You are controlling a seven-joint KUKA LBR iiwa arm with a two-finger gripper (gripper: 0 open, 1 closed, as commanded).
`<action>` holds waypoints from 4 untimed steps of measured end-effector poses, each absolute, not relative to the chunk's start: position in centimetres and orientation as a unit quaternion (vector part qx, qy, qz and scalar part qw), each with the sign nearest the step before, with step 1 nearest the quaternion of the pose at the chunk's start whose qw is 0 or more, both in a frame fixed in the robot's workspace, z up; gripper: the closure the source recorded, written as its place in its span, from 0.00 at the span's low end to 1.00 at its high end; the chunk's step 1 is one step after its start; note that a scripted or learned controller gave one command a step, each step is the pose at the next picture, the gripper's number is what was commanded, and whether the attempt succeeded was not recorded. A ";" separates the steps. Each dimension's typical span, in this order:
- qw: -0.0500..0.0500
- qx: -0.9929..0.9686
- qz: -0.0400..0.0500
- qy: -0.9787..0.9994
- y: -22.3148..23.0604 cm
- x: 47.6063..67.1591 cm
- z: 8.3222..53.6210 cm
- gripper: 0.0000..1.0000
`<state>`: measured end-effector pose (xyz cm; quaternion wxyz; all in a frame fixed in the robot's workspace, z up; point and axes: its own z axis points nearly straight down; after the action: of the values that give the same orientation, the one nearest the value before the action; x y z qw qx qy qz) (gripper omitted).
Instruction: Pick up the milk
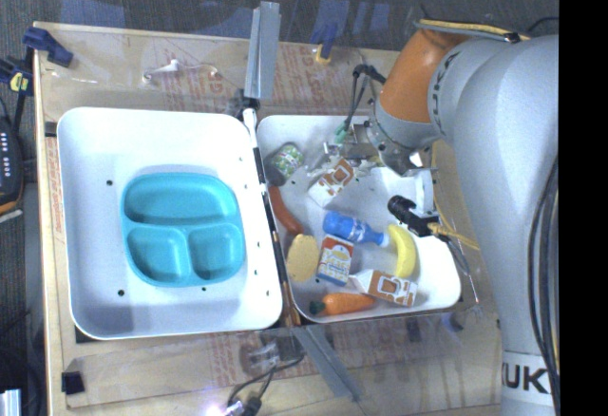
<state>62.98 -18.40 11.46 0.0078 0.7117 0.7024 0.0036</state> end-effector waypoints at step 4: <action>0.019 0.720 0.009 0.694 -15.9 62.9 12.4 0.00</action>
<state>62.88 -15.93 12.43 0.0193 0.7198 0.6938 0.0094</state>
